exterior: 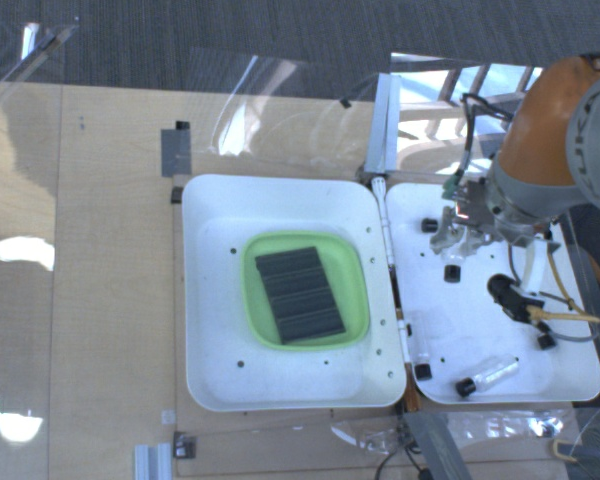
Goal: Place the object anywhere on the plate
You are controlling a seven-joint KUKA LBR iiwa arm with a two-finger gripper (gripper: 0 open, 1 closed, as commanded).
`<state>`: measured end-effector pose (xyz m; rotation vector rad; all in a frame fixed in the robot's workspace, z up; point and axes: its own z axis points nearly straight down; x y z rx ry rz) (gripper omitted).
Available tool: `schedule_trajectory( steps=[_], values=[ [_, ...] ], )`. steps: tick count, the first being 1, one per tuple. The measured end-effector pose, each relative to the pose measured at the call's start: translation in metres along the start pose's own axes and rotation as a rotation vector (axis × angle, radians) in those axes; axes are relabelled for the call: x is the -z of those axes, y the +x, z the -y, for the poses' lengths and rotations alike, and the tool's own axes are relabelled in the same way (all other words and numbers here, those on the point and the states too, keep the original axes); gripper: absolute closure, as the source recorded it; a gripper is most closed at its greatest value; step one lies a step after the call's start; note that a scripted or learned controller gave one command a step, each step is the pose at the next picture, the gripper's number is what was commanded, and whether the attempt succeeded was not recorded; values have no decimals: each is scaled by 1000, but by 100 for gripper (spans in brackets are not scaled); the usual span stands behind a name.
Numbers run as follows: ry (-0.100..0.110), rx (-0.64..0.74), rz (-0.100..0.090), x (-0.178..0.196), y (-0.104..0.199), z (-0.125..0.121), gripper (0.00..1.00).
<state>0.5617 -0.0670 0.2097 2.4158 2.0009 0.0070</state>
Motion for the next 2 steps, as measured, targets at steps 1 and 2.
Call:
schedule_trajectory(
  steps=[1,2],
  values=[
    [4,-42,-1,1,135,44,100],
    [4,-42,-1,1,135,44,0]
  ],
)
